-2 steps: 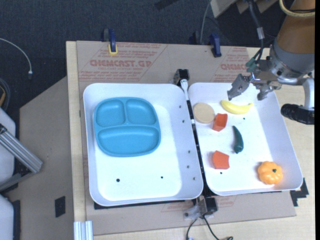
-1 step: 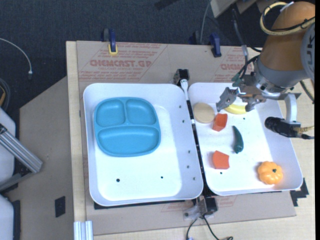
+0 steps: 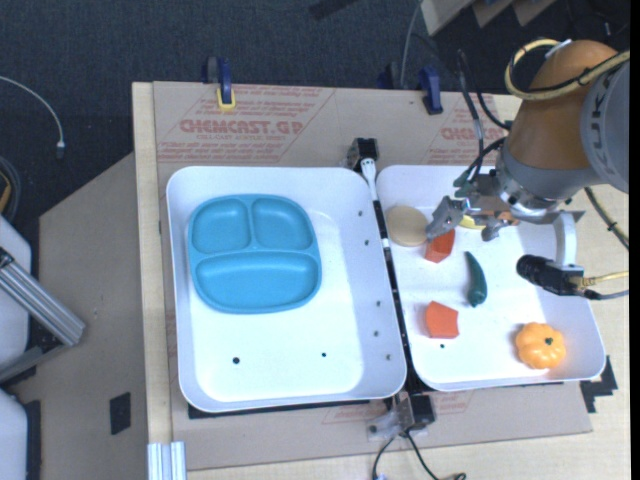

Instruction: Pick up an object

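My gripper (image 3: 468, 224) hangs over the back of the right bin (image 3: 500, 373), its fingers spread apart and open with nothing between them. A small red block (image 3: 439, 247) lies just below the left finger (image 3: 442, 216), at its tip. A beige round piece (image 3: 407, 225) sits to the left of that block. In the middle of the bin lies a dark green pepper (image 3: 476, 279). Nearer the front are an orange-red block (image 3: 441, 320) and an orange pumpkin (image 3: 541, 346).
The left bin (image 3: 290, 378) holds a blue divided plate (image 3: 255, 253). A black cable connector (image 3: 545, 272) hangs from the arm over the right bin's right side. Clamps (image 3: 365, 154) sit at the ridge between the bins.
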{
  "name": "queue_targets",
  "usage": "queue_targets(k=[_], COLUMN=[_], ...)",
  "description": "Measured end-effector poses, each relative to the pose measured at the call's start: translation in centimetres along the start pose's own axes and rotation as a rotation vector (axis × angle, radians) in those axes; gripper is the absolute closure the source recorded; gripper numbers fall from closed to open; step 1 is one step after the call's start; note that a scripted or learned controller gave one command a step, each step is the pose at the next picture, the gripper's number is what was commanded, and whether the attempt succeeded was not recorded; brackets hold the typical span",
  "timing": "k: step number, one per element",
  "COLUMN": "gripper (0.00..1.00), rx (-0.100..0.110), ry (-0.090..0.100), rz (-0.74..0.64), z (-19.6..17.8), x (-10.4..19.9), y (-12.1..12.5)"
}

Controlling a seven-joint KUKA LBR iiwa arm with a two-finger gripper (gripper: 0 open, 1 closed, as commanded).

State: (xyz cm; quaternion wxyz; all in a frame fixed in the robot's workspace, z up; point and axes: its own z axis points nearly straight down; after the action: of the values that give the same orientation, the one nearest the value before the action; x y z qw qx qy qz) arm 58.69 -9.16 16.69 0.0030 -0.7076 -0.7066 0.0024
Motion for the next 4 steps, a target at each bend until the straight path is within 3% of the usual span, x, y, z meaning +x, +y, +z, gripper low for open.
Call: queue_targets(k=[1, 2, 4], gripper=[0.0, 1.0, 1.0], rx=[-0.002, -0.009, -0.014], ry=[0.0, -0.001, -0.003], rz=[-0.001, 0.0, -0.002], z=[4.6, 3.2, -6.5], x=[-0.2, -0.3, -1.3], y=[0.6, 0.7, 2.1])
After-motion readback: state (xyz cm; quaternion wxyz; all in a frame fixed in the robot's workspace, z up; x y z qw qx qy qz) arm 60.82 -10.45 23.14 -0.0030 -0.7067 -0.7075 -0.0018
